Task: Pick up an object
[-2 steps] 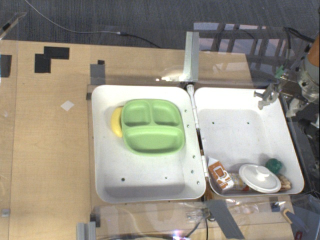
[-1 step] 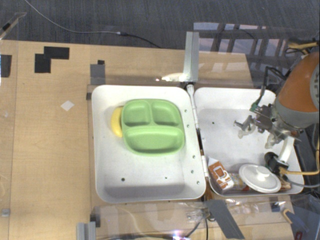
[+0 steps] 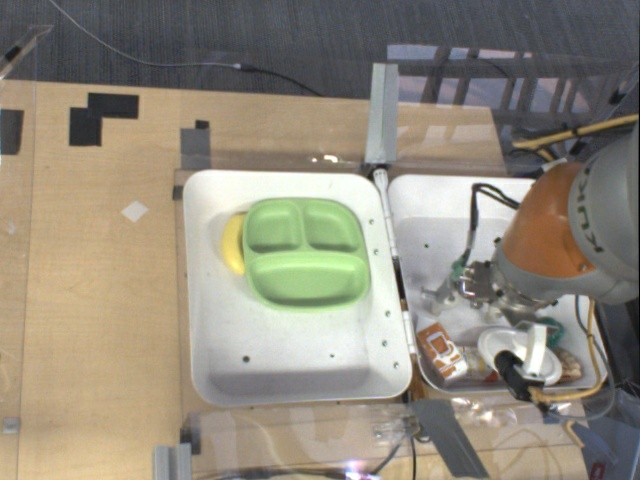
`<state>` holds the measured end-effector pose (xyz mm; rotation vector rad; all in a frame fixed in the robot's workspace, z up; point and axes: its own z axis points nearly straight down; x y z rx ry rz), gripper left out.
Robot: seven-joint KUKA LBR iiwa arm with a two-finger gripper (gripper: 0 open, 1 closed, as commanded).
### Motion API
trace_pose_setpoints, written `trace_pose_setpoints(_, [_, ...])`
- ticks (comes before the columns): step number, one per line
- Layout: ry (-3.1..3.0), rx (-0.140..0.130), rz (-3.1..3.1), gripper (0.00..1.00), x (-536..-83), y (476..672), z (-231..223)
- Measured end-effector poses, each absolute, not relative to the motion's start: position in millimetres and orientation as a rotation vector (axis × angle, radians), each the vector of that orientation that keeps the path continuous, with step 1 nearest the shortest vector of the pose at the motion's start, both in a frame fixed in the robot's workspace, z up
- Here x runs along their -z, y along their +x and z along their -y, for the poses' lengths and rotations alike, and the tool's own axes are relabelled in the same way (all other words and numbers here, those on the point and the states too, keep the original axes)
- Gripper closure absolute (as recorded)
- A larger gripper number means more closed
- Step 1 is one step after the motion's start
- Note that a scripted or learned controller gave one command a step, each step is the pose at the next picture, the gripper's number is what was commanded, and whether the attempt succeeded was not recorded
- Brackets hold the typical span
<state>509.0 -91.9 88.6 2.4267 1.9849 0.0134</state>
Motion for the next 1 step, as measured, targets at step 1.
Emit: trace_pose_setpoints(1, [2.421,-0.02,-1.981,1.0,-100.8,511.6,92.8])
